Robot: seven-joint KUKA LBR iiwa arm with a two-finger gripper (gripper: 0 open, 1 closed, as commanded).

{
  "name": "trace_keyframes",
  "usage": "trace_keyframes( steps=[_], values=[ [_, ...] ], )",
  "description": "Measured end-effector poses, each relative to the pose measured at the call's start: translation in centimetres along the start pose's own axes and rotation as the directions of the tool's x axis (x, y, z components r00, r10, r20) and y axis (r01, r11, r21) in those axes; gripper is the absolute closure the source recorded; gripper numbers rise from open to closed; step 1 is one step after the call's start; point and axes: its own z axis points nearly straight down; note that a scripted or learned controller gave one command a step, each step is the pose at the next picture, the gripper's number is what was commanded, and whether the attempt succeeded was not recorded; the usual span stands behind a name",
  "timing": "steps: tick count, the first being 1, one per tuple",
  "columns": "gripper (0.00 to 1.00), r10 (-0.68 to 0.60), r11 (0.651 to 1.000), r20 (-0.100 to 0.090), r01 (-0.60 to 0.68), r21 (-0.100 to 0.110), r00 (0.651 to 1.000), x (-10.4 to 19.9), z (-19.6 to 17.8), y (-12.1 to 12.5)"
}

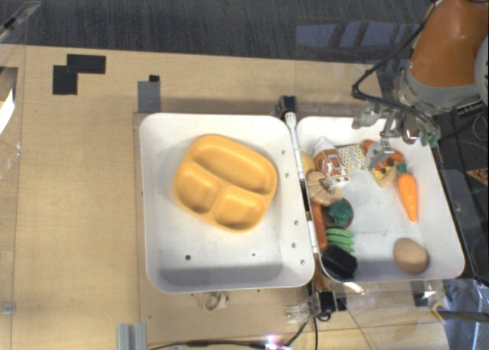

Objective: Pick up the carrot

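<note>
The orange carrot (pixel 409 196) with a green stub at its top lies in the right bin (pixel 443 222), near the right wall, pointing toward the front. My gripper (pixel 383 144) hangs from the grey and orange arm over the far part of that bin. It sits up and to the left of the carrot, right over a small multicoloured toy (pixel 388 166). Nothing of the carrot is under the gripper.
A yellow divided plate (pixel 225 180) lies in the left bin (pixel 164 264). The right bin also holds a brown potato (pixel 410 255), a small printed box (pixel 333 165), a teal lump (pixel 341 211), green beans (pixel 341 238) and a black item (pixel 340 263) along its left side.
</note>
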Motion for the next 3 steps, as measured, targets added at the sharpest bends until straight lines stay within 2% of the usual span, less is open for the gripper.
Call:
trace_keyframes(
  steps=[1, 2, 3],
  values=[
    [0.0, -0.184, 0.983, 0.002, 0.184, 0.003, 0.983, -0.5, 0.9, -6.8],
    [0.0, -0.382, 0.924, 0.009, 0.382, 0.006, 0.924, 0.6, 9.5, -8.2],
    [0.0, -0.457, 0.889, 0.019, 0.457, 0.016, 0.889, 4.6, 9.9, -8.5]
  ],
)
